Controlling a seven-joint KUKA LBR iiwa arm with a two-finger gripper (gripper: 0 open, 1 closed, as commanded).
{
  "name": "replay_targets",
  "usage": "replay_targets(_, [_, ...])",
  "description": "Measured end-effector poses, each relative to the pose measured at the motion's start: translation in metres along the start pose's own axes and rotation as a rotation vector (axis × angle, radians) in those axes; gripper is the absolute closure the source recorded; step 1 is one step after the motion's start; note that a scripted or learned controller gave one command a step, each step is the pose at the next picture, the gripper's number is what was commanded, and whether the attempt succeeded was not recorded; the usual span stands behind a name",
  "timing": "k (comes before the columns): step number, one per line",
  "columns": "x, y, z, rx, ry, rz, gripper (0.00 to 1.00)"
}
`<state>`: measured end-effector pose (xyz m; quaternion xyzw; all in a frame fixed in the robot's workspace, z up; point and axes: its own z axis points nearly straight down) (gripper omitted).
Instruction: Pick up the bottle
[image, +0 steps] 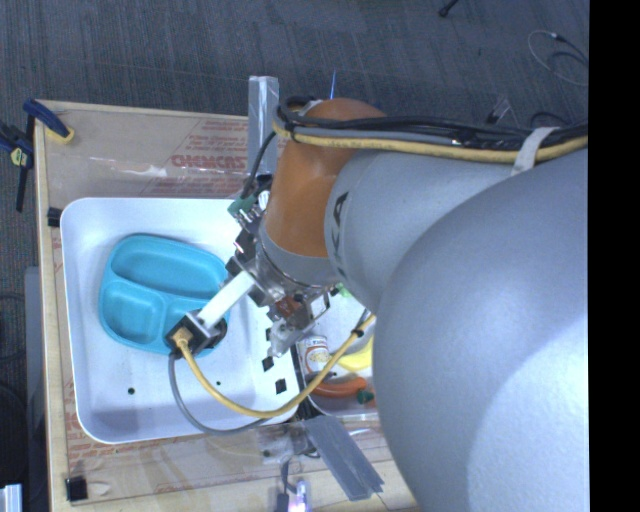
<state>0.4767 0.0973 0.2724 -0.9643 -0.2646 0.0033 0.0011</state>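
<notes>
One bottle (316, 356) at white bin's (80, 300) right rim, just beside pincer (288, 335), grip state impossible to tell; approach step, likely; next calls for centring over bottle, closing, lifting.

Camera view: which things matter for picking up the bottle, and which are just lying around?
For the job: bottle; gripper.
Lying about: blue divided tray in the left bin; orange thing, half hidden under the arm.
</notes>
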Motion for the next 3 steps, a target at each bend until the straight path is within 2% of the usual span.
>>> replay_targets(1, [0.066,-0.031,0.124,-0.001,-0.002,0.328,0.0])
replay_targets(2, [0.004,-0.006,0.18,0.001,0.002,0.188,0.0])
replay_targets(3, [0.076,-0.026,0.159,-0.01,-0.022,0.346,0.0])
